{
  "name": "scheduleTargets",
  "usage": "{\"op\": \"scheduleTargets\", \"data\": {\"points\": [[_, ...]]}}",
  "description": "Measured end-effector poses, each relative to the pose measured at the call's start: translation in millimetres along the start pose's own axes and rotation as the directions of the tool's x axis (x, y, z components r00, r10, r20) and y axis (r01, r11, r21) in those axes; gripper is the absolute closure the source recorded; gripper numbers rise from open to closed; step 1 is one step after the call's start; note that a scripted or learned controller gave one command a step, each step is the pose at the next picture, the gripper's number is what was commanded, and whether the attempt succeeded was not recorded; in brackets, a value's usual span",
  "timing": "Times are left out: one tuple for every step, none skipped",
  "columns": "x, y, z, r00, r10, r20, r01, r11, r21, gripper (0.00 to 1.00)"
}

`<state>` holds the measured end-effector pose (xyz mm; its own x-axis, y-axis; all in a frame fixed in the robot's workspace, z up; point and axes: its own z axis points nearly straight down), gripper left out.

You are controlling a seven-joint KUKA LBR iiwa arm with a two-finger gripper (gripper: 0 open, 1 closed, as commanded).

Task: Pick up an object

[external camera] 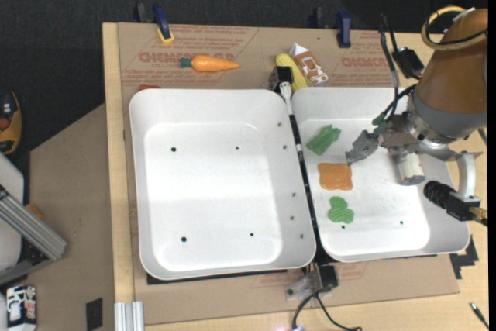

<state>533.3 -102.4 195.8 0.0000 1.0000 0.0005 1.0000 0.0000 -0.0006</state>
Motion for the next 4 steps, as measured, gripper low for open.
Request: {"op": "scheduleTargets", "data": {"points": [[-5, 2, 71, 1.000, 0.001, -0.001, -0.001, 1.000, 0.006, 0.00], [-33, -3, 112, 1.000, 0.004, -0.002, -0.004, 1.000, 0.002, 0.00], [8, 24, 109, 1.000, -0.003, 0.003, 0.003, 1.000, -0.008, 0.00], [-125, 46, 65, 1.000, 0.007, 0.008, -0.006, 1.000, -0.010, 0.00]]}}
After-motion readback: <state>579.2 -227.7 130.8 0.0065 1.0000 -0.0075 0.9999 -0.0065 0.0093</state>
